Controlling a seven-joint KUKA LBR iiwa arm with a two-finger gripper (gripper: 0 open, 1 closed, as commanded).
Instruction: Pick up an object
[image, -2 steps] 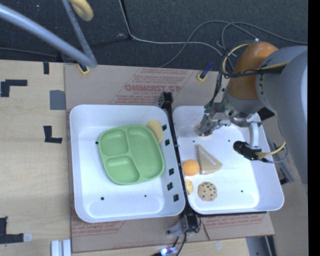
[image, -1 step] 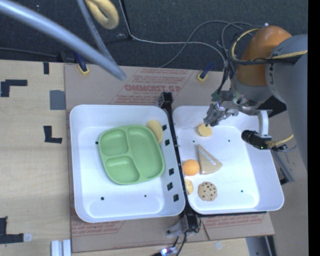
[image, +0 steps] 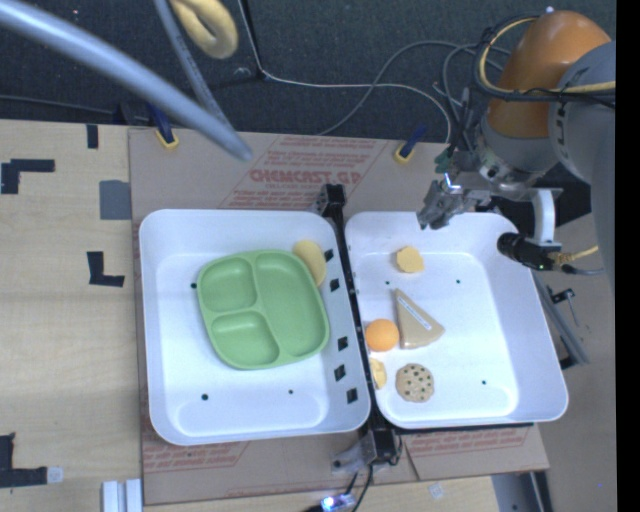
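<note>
My gripper (image: 436, 211) hangs over the back edge of the right bin (image: 520, 330), up and to the right of a small round yellow piece (image: 408, 261). Nothing shows in it. Further forward in that bin lie a tan wedge (image: 416, 323), an orange ball (image: 381, 335) touching the wedge's left side, a chocolate-chip cookie (image: 414, 382) and a small yellow bit (image: 378, 373) by the left wall. The left bin (image: 170, 390) holds a green divided plate (image: 262, 307) and a pale yellow item (image: 311, 258) at the plate's back right corner.
The arm's orange band (image: 545, 60) and grey wrist fill the upper right, with cables trailing behind the bins. A black divider with clips (image: 340, 290) runs between the two bins. Open bin floor lies to the right of the wedge and cookie.
</note>
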